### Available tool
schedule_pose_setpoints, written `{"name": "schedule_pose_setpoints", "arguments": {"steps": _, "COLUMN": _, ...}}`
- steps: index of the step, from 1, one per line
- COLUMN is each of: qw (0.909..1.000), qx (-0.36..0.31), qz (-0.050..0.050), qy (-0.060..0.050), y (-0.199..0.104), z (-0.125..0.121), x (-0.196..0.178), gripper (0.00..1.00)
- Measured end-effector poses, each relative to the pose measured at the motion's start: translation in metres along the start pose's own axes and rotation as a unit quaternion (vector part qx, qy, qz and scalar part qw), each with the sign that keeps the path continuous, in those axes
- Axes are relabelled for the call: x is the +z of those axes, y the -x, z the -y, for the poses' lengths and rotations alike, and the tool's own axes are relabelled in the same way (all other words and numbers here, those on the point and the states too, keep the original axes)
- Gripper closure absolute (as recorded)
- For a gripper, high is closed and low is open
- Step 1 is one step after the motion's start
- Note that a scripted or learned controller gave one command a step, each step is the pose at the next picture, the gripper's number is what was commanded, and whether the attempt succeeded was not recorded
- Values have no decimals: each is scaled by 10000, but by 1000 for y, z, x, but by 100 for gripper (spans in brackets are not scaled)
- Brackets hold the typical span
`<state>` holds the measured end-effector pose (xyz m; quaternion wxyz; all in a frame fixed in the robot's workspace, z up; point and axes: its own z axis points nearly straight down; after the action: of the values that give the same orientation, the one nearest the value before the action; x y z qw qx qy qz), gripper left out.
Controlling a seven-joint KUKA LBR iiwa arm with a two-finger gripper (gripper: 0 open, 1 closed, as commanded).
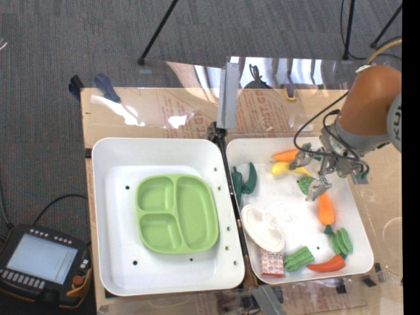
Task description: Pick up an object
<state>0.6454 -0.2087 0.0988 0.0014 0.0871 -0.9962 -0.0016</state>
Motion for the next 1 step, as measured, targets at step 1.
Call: {"name": "schedule_pose_setpoints", "arguments": {"steps": 1, "qw": 9995, "qx": 331, "qz": -10, "qy": -4, "y": 9, "z": -59, "x": 10, "gripper": 0}}
